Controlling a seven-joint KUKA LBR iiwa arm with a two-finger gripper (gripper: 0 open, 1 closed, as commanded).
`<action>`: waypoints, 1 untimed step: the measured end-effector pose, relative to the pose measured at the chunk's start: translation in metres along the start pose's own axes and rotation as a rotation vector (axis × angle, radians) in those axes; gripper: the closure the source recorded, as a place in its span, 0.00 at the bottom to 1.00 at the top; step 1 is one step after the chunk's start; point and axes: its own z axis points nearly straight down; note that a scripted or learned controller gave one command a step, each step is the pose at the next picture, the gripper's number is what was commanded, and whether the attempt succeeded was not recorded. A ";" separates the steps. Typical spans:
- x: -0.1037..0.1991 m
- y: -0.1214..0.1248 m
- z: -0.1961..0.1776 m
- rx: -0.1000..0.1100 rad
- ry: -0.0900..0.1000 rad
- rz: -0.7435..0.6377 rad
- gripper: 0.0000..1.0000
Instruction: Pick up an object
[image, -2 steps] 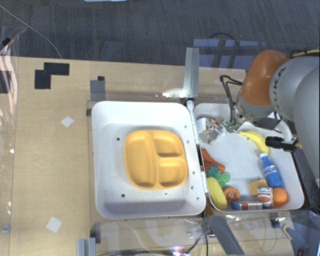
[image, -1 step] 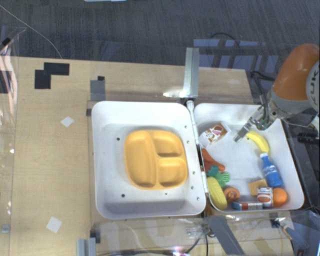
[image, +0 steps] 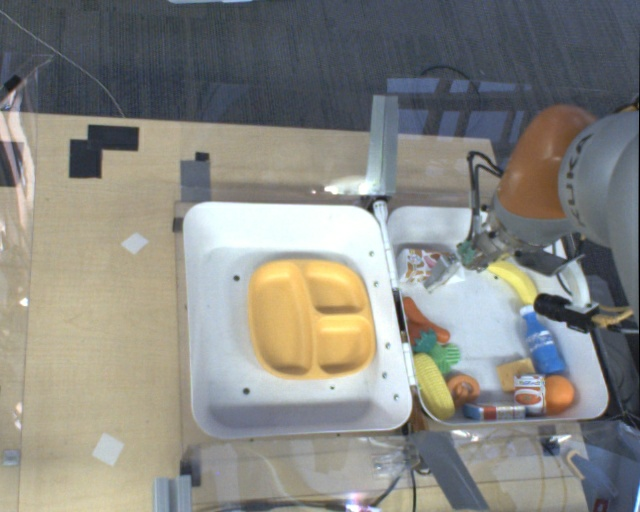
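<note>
A pale wooden worktop (image: 90, 330) carries two shallow white bins side by side, seen from above at a slant. The left bin (image: 215, 400) is the larger in view and holds a yellow divided plate (image: 308, 315) with three compartments, lying flat near its middle. The right bin (image: 590, 395) is crowded with small items. A grey robot arm (image: 605, 170) with an orange band (image: 540, 160) reaches in from the right over the far end of this bin. Its jaws (image: 478, 250) hang low at the bin's far side, just beside a small printed packet (image: 425, 267) and the upper end of a yellow banana (image: 515, 282); whether they are released or clenched cannot be told, and nothing is visibly between them. A blue bottle (image: 543, 345) with a white cap lies near the right wall, below the banana. Toward the near end sit a yellow ear of corn (image: 433, 385), an orange carrot (image: 425, 322) along the left wall, a green spiky item (image: 442, 352) between carrot and corn, a small round orange-red fruit (image: 463, 388), a tan block (image: 515, 372), a small can (image: 530, 392), an orange (image: 561, 394) in the near right corner, and a marker-like stick (image: 495, 411) lying along the near wall. Black tape marks (image: 103, 146) sit on the worktop's far left.
</note>
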 end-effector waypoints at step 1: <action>-0.051 0.005 -0.002 -0.001 -0.004 0.053 0.00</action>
